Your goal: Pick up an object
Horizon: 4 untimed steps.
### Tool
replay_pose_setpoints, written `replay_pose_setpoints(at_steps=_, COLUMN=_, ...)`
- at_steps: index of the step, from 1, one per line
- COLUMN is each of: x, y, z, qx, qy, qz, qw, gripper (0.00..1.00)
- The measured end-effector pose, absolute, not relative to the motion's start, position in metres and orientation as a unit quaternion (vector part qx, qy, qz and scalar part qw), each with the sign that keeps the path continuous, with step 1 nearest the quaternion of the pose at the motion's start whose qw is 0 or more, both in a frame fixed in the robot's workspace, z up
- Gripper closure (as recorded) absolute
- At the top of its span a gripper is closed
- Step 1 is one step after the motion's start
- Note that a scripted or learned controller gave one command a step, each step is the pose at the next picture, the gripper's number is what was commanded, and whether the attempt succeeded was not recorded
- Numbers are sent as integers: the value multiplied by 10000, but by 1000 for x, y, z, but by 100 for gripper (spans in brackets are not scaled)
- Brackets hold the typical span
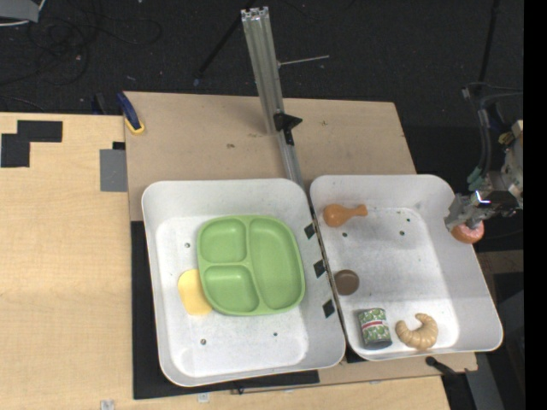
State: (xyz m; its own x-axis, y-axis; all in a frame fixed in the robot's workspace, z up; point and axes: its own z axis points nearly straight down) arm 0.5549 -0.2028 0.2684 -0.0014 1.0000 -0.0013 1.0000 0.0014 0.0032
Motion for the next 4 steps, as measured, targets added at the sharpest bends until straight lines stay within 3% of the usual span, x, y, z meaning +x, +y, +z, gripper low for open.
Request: replay_pose_setpoints(at_steps=4, x=532, y=10, z=242, qx=7058, qy=7084, qz=-13, qw=-23, gripper=100)
